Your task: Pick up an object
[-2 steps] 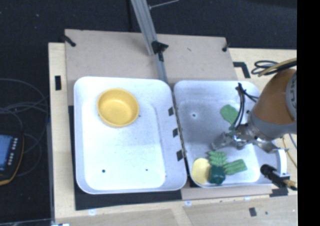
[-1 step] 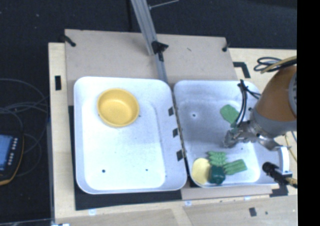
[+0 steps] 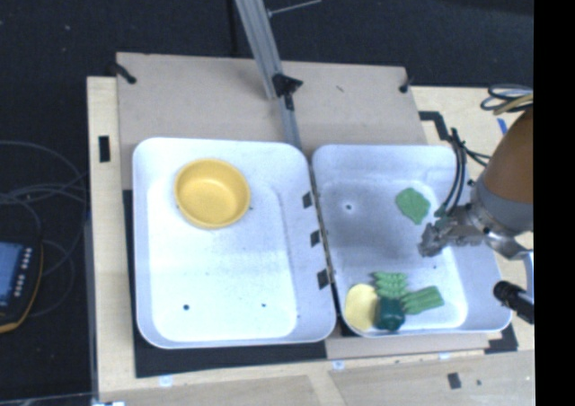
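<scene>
Presently poised over right bin (image 3: 359, 181): gripper (image 3: 436, 241), finger spread indiscernible, just right of green leaf piece (image 3: 413, 205). Nearer, heaped at bin's near edge: yellow piece (image 3: 359, 305), green toys (image 3: 409, 296). Likely failure: closing beside flat leaf, grasping nothing.

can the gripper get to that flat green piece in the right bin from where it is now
Probably yes. The gripper hovers in the right bin just beside the flat green piece, which lies alone on bare floor, apart from the cluster at the front edge.
</scene>
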Robot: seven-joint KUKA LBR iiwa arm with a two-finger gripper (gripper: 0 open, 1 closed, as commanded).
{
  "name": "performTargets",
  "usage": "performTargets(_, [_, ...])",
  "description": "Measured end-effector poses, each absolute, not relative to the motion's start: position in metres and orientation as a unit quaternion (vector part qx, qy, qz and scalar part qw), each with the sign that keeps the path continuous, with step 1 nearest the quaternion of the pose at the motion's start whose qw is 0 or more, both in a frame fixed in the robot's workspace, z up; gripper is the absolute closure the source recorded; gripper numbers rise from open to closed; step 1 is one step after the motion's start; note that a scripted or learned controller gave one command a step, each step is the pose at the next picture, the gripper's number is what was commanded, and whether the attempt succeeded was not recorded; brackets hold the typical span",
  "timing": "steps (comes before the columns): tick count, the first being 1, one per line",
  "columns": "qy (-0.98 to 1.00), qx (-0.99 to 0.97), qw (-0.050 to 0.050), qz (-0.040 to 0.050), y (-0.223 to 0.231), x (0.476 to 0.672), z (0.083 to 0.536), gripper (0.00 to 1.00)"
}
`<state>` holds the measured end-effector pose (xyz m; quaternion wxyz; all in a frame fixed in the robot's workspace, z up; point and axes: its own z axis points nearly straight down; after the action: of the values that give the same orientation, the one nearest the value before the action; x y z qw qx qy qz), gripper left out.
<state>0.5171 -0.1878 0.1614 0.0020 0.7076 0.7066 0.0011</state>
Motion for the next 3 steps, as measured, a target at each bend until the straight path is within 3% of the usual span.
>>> performTargets(2, [0.707, 0.707, 0.002, 0.0013, -0.194, 0.516, 0.257, 1.0])
performTargets(3, [0.708, 0.706, 0.0, 0.0002, -0.14, 0.536, 0.247, 1.0])
